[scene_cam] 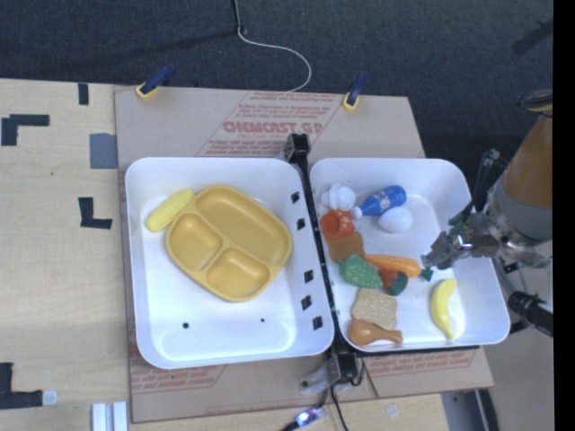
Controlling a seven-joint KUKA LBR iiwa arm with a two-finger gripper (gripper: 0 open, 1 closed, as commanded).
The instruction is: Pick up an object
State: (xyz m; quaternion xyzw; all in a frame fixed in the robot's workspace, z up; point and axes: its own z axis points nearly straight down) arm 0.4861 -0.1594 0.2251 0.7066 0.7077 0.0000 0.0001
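Note:
My gripper (pixel 440 256) hangs over the right side of the right bin (pixel 454 176), reaching in from the right edge. It is just above a yellow banana (pixel 443 308) and right of an orange carrot (pixel 393 263); I see nothing held. The same bin holds a blue bottle (pixel 382 199), a white egg (pixel 395 220), a green vegetable (pixel 358 270), a slice of bread (pixel 375 306) and a brown drumstick (pixel 373 333).
The left bin (pixel 216 341) holds a yellow divided tray (pixel 229 241) with a corn cob (pixel 169 209) at its upper left. A black divider (pixel 310 241) runs between the bins. The arm's grey and orange body (pixel 530 187) stands over the right rim.

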